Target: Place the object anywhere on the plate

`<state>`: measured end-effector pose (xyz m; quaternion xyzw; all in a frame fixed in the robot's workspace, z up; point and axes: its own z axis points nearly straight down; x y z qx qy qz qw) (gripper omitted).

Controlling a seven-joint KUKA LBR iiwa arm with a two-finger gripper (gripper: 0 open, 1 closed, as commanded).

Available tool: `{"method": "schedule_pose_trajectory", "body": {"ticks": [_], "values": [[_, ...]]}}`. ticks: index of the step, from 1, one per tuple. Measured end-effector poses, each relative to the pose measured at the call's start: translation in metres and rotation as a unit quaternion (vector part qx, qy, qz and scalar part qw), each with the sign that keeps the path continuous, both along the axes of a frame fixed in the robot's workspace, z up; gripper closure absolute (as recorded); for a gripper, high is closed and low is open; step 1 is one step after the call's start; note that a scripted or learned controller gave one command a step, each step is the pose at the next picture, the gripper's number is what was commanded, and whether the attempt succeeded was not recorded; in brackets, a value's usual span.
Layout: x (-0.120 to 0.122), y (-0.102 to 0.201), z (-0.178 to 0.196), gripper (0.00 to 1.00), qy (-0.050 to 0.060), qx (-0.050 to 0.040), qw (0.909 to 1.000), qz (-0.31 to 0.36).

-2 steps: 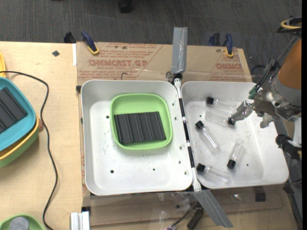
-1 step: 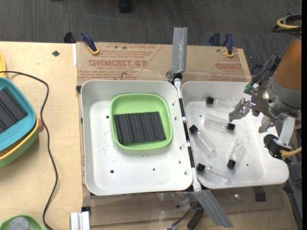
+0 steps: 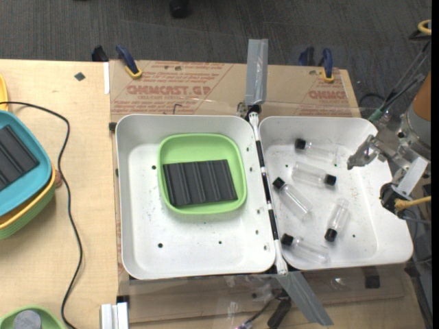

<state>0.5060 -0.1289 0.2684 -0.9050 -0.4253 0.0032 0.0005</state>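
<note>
A green square plate (image 3: 202,149) sits in the left white bin (image 3: 137,204) and carries a dark ridged insert (image 3: 200,182). Several clear tubes with black caps lie scattered in the right white bin (image 3: 370,249), among them one tube (image 3: 313,177) near the middle and another tube (image 3: 336,221) lower right. My gripper (image 3: 376,175) hovers over the right bin's right side, above and to the right of the tubes. It looks open, with nothing between its fingers.
A raised divider (image 3: 264,184) separates the two bins. Cardboard (image 3: 178,84) lies behind them, held by clamps. At the far left of the bench stand a teal tray (image 3: 24,166) and a black cable (image 3: 68,204).
</note>
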Motion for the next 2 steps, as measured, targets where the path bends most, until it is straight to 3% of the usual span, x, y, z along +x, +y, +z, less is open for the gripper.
{"method": "schedule_pose_trajectory", "body": {"ticks": [1,2], "values": [[-0.002,-0.052,0.025,0.00,0.000,-0.0007,0.9890,-0.148],[-0.005,-0.087,0.015,0.00,0.000,-0.0012,0.9596,-0.281]]}}
